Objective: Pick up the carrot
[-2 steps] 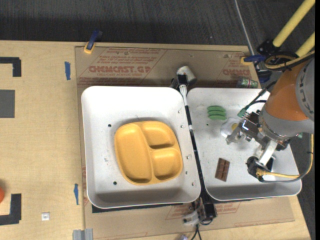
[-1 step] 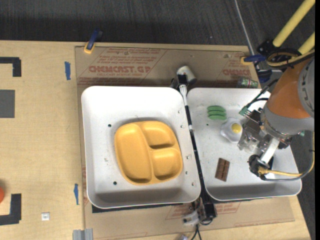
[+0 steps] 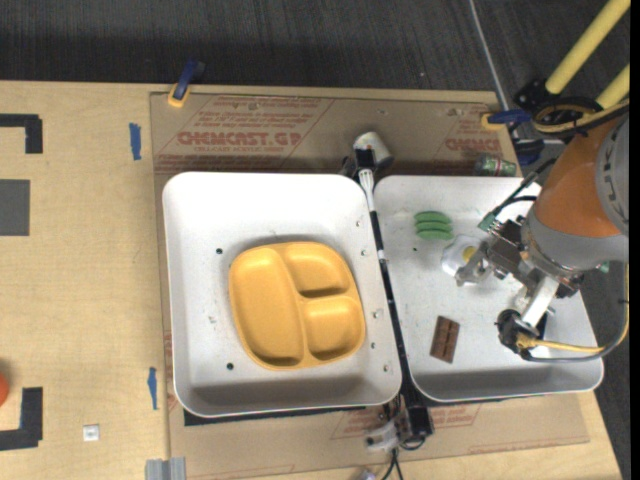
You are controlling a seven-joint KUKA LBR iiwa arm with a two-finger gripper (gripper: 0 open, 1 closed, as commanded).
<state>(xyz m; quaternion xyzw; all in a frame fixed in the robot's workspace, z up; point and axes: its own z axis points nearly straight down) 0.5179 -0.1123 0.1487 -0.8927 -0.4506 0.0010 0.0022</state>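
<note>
Where the grey arm [image 3: 585, 203] with its orange band comes in from the right, the claw [image 3: 472, 264] hangs low over the right bin [image 3: 570, 368], near that bin's middle. From this angle I cannot tell whether the claw is spread or pressed together, and nothing can be made out in its grip. A pale, shiny patch sits right at its tip, too blurred to name.

Just up and to the left of the claw, a small green ribbed piece [image 3: 433, 225] lies on the bin floor. Below the claw and apart from it lies a dark brown block [image 3: 444, 338], tilted slightly. A yellow cable [image 3: 565, 347] loops from the wrist along the bin's lower right part.

The left bin [image 3: 190, 268], touching the right one along their shared edge, holds a yellow divided plate [image 3: 297, 301].

An orange-red thing [image 3: 3, 389] lies at the far left edge of the view, on the worktop [image 3: 80, 268] well apart from both bins and the claw. The frame cuts it off, so I cannot tell whether it is the carrot.
</note>
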